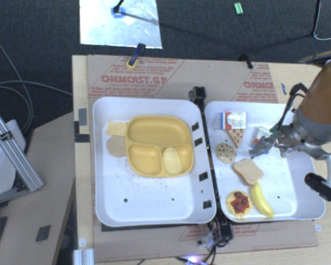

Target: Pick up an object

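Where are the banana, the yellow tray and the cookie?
banana (pixel 261 199): camera view, middle of its curved body.
yellow tray (pixel 157 130): camera view, floor of its large upper compartment.
cookie (pixel 225 152): camera view, centre of its top face.

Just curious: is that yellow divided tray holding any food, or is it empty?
Not empty: the yellow tray holds one pale oval piece in its lower right compartment.

Left bin (pixel 154 208): yellow divided tray (pixel 157 145) with a pale egg-shaped piece (pixel 172 160) in its lower right compartment; a cracker (pixel 116 128) and a round tan disc (pixel 116 146) lie touching the tray's left edge. Right bin (pixel 298 200): small carton (pixel 233 120), pizza slice (pixel 235 136), cookie (pixel 225 152), bread slice (pixel 247 171), banana (pixel 261 199), red-topped tart (pixel 239 202). Gripper (pixel 260 146) sits low over the right bin beside a silvery wrapper (pixel 263 132), above the bread slice.
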`<state>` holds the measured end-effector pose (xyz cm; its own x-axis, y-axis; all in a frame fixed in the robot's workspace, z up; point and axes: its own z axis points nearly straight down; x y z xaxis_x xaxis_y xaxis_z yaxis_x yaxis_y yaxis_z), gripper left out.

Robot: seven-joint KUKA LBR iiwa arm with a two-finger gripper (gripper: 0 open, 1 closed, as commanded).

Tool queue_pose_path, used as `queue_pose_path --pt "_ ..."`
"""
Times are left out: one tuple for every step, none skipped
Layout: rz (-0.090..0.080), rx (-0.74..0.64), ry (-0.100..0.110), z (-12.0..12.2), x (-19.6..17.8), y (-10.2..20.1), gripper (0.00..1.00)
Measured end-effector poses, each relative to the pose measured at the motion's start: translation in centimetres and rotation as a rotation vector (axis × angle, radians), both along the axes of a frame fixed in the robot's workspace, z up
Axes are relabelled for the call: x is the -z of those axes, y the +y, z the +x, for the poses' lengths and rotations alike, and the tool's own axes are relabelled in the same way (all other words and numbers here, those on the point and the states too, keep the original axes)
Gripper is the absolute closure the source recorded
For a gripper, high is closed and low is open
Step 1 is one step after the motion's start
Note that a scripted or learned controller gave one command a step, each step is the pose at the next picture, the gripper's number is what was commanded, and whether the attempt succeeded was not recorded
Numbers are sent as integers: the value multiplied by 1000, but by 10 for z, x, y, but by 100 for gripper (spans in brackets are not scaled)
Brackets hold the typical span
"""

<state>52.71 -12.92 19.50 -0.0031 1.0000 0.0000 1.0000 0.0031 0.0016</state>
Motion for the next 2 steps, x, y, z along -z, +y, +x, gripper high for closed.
queue_pose_path --pt "3 3 12 -30 109 -1 0" --pt "0 2 -1 -26 93 -1 100"
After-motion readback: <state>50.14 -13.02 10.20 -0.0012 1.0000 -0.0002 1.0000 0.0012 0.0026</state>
